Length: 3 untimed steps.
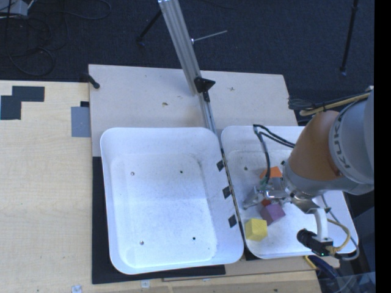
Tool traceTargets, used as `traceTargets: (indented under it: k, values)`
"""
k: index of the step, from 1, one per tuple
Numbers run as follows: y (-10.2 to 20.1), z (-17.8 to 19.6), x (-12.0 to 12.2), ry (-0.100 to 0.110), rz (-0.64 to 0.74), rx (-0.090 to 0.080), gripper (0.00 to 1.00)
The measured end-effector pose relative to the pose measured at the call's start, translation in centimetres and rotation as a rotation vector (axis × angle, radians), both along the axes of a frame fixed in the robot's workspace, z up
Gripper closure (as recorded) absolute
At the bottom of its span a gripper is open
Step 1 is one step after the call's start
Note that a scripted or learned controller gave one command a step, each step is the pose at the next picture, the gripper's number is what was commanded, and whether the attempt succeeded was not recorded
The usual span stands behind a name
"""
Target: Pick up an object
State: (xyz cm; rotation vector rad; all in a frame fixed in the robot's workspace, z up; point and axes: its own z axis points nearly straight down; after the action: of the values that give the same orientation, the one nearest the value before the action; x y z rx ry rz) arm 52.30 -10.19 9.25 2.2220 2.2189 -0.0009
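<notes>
gripper [261, 195]: low in right bin [287, 249], finger state can't tell
purple block [273, 212]: just below gripper, mid-bin
yellow block [256, 229]: near bin's front-left corner
orange block [274, 173]: beside wrist

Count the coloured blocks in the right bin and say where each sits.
3. The yellow block lies near the front left, the purple block just behind it by the gripper, and the orange block farther back. The arm may hide others.

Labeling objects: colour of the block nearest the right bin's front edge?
Yellow block, camera view.
</notes>
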Motion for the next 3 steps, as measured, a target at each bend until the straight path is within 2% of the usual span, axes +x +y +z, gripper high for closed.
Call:
traceTargets:
  k: [1, 2, 3]
  values:
    - [-0.1, 1.0, 0.0, 0.0, -0.005, 0.0, 1.0]
    - [-0.1, 0.9, 0.0, 0.0, -0.008, 0.0, 0.0]
    - [-0.1, 0.1, -3.4, -0.007, 0.002, 0.0, 0.0]
